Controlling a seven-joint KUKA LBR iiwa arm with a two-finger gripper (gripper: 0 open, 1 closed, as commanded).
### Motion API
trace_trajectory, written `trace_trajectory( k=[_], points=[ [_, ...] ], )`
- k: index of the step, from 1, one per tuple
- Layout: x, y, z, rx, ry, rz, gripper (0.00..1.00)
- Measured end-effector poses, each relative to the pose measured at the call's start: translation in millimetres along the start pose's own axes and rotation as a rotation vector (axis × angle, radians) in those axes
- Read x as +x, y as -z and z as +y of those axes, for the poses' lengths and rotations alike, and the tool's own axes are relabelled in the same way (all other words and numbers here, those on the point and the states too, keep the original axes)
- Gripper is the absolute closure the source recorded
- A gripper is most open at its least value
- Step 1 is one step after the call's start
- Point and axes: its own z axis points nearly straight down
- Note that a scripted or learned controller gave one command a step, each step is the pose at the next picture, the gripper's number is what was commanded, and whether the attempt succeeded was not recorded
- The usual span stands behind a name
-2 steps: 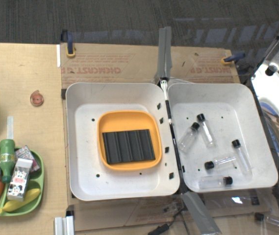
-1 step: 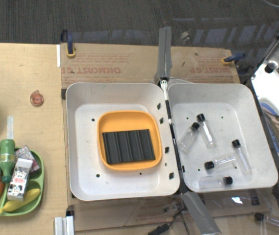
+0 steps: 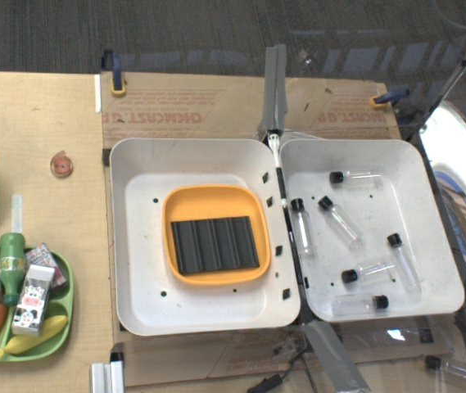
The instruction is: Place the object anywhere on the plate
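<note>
Camera view: orange plate (image 3: 216,205) sits mid left bin (image 3: 130,244), w/ a dark ribbed insert (image 3: 215,245) on it. Candidate objs = clear vials w/ black caps, loose in right bin (image 3: 437,219), e.g. one (image 3: 338,219) lying diagonal near centre, another (image 3: 300,224) along the divider, long axis roughly front-back. Gripper state: can't tell. Key relation: plate lies left of the vials, across the divider, so carry goes right-to-left. Divider-side vial is nearest the plate.
</note>
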Motion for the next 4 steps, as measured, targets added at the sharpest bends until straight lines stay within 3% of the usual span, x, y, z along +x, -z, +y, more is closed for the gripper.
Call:
trace_trajectory(
  k=[1,2,3,4],
  points=[
    [-9.4,-0.8,-18.2,0.001,0.247,-0.001,1.00],
    [6.9,-0.7,13.4,0.002,0.262,0.000,1.00],
    [-7.1,-1.5,-13.5,0.002,0.269,-0.002,1.00],
    [7.0,-0.4,14.3,0.002,0.268,0.001,1.00]
  ],
)
